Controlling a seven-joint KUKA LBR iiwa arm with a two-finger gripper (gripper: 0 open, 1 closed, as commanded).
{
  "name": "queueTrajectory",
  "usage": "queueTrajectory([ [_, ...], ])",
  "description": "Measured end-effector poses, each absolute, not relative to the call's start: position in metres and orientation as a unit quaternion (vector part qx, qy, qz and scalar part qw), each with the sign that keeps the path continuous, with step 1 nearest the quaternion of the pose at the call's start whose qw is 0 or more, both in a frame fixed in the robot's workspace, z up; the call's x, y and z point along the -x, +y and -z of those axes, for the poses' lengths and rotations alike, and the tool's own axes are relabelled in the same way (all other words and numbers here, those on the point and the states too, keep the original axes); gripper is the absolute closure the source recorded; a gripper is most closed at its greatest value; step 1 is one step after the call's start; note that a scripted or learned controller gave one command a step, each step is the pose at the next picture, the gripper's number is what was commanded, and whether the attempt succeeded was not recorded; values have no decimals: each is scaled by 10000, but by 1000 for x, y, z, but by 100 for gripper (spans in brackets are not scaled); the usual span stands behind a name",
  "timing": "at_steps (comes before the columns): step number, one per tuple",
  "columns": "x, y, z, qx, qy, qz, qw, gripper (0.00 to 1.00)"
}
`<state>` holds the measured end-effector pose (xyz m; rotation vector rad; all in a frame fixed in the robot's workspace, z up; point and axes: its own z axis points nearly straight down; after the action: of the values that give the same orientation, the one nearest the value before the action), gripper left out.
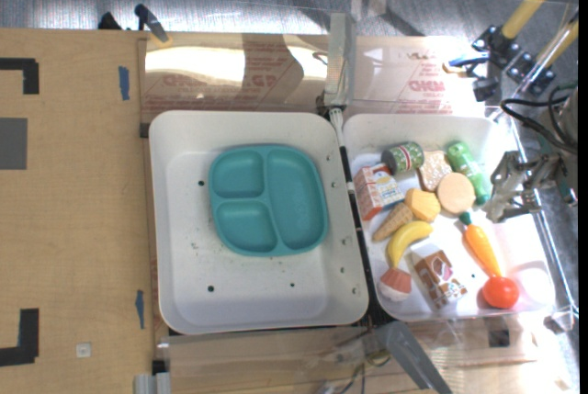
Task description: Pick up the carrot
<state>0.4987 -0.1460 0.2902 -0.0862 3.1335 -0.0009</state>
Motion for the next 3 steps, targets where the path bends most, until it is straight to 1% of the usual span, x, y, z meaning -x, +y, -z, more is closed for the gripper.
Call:
queueTrajectory([
  [1, -501, -146, -301, 272, 9996, 9, 77, 100],
  [2, -499, -102, -279, 1595, 9872, 1, 22, 100],
  [3, -498, -95, -218, 3628, 9319, -7, 12, 100],
])
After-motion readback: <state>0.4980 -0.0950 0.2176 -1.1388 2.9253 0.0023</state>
